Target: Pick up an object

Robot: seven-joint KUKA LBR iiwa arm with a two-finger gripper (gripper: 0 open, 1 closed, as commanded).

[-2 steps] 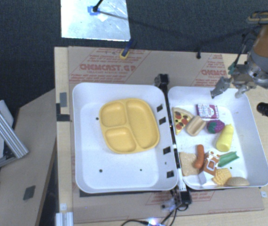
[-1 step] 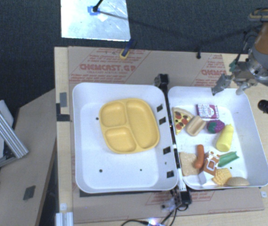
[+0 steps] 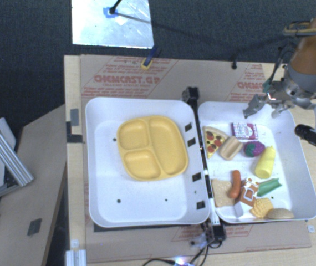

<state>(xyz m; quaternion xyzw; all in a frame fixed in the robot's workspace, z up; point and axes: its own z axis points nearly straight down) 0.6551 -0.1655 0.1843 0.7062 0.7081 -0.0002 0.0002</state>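
Two shallow white plastic bins sit side by side on a bench. The left bin point(image 3: 100, 204) holds a yellow three-compartment plastic plate point(image 3: 151, 147). The right bin point(image 3: 305, 176) holds toy food: a pizza slice point(image 3: 214, 139), a small pink carton point(image 3: 244, 130), a purple grape cluster point(image 3: 253, 148), a yellow corn cob point(image 3: 265, 162) and a red sausage point(image 3: 235, 184). The grey two-finger gripper point(image 3: 266, 106) hovers above the right bin's far edge, jaws spread, holding nothing.
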